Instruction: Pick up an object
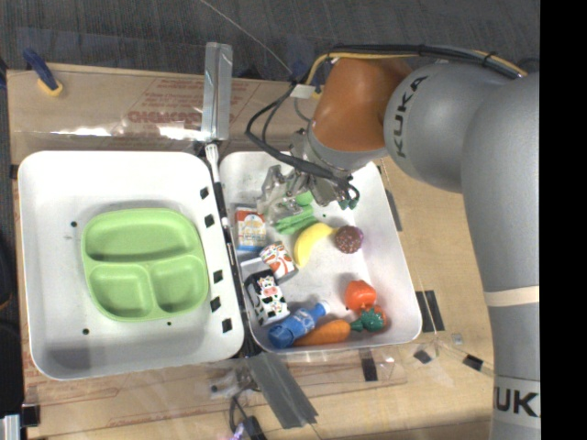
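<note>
Grey arm [477, 108] over right bin [396, 273]; fingers [292, 186] state unclear; wooden bench [440, 246], dark carpet [110, 7].

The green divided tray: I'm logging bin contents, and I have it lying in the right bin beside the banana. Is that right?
Not quite. The camera view shows the green divided tray lying in the left bin, alone; the banana lies in the right bin among the other toys.

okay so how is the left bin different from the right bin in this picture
The left bin holds one thing, a green divided tray; the right bin holds many small toys, among them a banana and a carrot. The gripper is down in the right bin, well away from the left bin. Both are shallow, white and sit side by side.
</note>
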Controlling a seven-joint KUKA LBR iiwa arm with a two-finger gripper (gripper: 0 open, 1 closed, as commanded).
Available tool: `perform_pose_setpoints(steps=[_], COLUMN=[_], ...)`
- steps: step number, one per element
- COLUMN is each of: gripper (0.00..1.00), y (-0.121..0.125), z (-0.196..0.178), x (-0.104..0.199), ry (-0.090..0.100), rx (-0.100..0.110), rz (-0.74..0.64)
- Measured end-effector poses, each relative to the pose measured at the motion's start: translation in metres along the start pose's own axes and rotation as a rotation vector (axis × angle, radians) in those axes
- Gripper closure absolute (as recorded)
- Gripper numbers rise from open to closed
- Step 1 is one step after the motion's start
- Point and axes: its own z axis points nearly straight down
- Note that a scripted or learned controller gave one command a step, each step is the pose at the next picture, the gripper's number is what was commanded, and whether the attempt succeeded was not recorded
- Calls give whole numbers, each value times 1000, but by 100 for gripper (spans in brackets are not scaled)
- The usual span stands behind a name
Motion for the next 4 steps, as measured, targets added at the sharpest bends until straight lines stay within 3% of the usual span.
perform_pose_setpoints(steps=[1, 2, 3, 4], gripper=[100, 100, 100, 100], y=[-1, 0, 53, 125], z=[-143, -148, -125, -80], x=[-13, -13, -29, 48], ry=[10, 17, 26, 28], rx=[-1, -4, -10, -9], rz=[26, 24, 15, 135])
